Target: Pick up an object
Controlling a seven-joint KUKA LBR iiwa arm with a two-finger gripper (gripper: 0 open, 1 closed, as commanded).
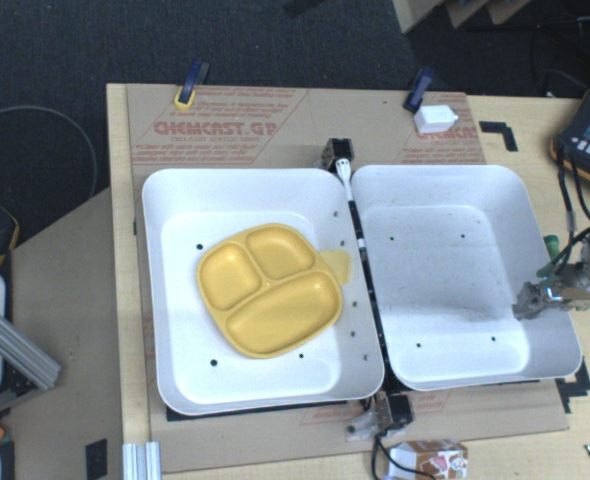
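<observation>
Yellow tray in the left bin, gripper at the right bin's edge

We see the yellow divided tray (269,290) lying flat in the left bin (170,298); our gripper (535,300) sits over the right bin (495,193) rim, well apart from it.

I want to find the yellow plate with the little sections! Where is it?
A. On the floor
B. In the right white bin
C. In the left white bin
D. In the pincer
C. The yellow plate lies flat inside the left white bin, while the pincer sits far off at the right bin's edge.
</observation>
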